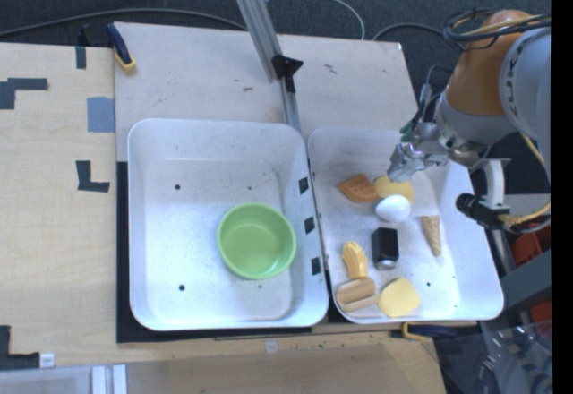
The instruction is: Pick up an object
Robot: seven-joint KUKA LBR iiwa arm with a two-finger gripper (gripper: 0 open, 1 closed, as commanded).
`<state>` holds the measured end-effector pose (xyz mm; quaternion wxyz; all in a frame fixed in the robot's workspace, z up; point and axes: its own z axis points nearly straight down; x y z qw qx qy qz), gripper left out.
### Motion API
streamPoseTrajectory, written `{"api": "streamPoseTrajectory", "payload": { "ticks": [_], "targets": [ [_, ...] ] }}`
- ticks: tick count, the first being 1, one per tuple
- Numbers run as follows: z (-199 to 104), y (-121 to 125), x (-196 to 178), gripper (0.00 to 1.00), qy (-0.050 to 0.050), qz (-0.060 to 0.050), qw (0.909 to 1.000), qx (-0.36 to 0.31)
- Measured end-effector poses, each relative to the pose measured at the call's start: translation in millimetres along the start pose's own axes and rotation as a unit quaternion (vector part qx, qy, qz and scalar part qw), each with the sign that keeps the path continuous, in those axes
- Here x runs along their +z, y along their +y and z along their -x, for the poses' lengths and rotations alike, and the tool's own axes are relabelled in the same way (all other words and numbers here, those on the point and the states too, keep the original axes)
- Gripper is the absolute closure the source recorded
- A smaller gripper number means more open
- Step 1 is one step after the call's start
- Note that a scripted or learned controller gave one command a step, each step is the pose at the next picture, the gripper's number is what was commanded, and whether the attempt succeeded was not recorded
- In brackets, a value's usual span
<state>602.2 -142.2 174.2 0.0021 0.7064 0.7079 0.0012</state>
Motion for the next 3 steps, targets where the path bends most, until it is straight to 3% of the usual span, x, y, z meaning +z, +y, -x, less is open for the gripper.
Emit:
{"api": "streamPoseTrajectory", "payload": {
  "ticks": [2,3],
  "targets": [
    [1.8,6.2,-96.6,1.00,0.000,0.000,1.0000,0.000],
    [-55.4,15.4,-97.0,1.00,0.002,-0.003,1.0000,-0.002]
  ]
}}
